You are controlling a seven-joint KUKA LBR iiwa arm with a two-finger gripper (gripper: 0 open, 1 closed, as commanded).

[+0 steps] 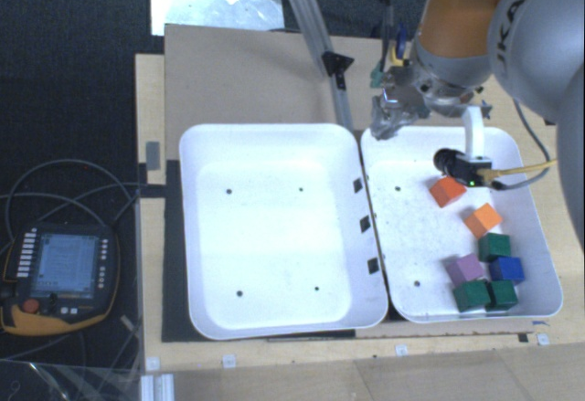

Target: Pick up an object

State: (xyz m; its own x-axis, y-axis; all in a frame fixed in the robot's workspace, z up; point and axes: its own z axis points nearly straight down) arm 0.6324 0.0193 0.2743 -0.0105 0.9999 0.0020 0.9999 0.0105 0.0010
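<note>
White plastic forms two bins side by side, the left bin (265, 235) and the right bin (411, 235), and the right one holds seven blocks along its right side: two orange blocks (447, 192) (482, 219), three green blocks (494, 247) (472, 297) (502, 296), one purple block (466, 268) and one blue block (506, 269). One gripper (388, 121) hangs above that bin's upper left corner, well apart from the blocks, and I cannot tell whether it is open or closed. Tan board tops the bench (238, 70), dark carpet (73, 70) lies around it, and one teach pendant (59, 273) rests at the left.
</note>
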